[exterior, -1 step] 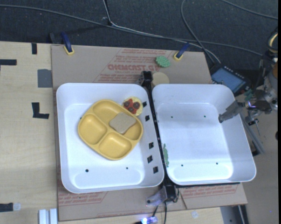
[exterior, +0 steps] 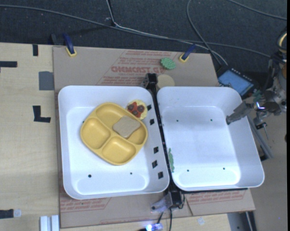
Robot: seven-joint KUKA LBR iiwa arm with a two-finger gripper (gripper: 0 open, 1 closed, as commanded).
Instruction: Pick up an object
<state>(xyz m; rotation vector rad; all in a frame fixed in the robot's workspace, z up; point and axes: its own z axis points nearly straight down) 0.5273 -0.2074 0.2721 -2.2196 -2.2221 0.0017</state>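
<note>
arm at far right | gripper [exterior: 233,116] over right bin [exterior: 202,143] rim

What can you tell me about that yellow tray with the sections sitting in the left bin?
The yellow divided plastic tray lies flat in the left white bin, turned at an angle to the bin's walls. It looks like smooth, glossy plastic, rounded at the corners, with several shallow compartments. A flat tan slice like toast rests across its middle ridges. A small yellow dish of dark red pieces sits at its upper right edge.
</note>
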